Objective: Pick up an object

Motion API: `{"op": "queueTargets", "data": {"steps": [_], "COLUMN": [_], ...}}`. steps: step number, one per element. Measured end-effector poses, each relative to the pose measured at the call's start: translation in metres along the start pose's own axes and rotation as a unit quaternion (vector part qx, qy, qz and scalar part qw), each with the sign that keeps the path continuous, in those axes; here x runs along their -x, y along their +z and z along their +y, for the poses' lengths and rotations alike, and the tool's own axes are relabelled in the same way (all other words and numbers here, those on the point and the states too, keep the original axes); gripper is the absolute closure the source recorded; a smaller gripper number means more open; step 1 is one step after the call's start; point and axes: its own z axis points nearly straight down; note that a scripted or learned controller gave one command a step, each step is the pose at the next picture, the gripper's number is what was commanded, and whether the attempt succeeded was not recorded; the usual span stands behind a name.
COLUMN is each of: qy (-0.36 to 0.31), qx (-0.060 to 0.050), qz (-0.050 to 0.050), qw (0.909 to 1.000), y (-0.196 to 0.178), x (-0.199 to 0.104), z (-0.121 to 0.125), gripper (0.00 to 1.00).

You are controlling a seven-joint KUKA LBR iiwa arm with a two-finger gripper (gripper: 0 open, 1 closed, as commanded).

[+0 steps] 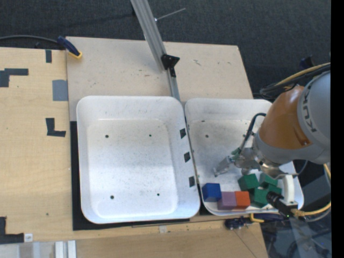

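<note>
Several small blocks lie along the front of the right bin (215, 117): a blue cube (212, 191), a purple block (228, 199), an orange block (242, 198) and green blocks (249, 182), with more green (262, 195) near the right corner. My gripper (223, 167) is low inside the right bin, just behind and above the blue cube and left of the green blocks. I see no block lifted off the bin floor. The wrist and orange band (282, 125) hide the bin's right side.
The left bin (86, 112) sits beside the right one, sharing a middle wall with black clips (187, 156). A slanted metal rail (153, 31) runs down from the top to the bins' junction. Cables hang at the right.
</note>
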Motion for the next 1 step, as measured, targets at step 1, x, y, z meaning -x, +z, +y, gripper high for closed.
{"op": "queueTargets", "data": {"steps": [1], "qy": [-0.001], "qx": [0.002], "qz": [0.0], "qw": [1.0], "y": [-0.0124], "x": [-0.001], "z": [0.0013], "gripper": [1.0]}}
